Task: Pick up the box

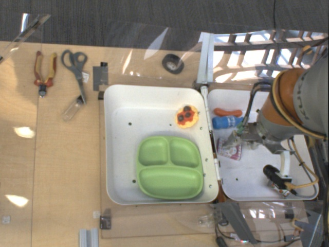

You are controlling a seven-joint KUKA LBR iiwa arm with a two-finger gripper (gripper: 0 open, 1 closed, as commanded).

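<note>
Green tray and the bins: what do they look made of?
Green tray: looks like moulded plastic, matte to satin, with one even colour, rounded corners and three pressed compartments. Left bin and right bin: probably thin formed plastic, smooth white, with soft rounded rims and a faint sheen; painted metal can't be ruled out.

The box [229, 149] is a small, flat package with a pale, greyish-white face bearing pink and dark printed markings, too small to read. It lies flat on the floor of the right bin [247, 187], close to that bin's left wall. Its upper right part is covered by the arm's wrist; the remaining outline appears slightly tilted.
</note>
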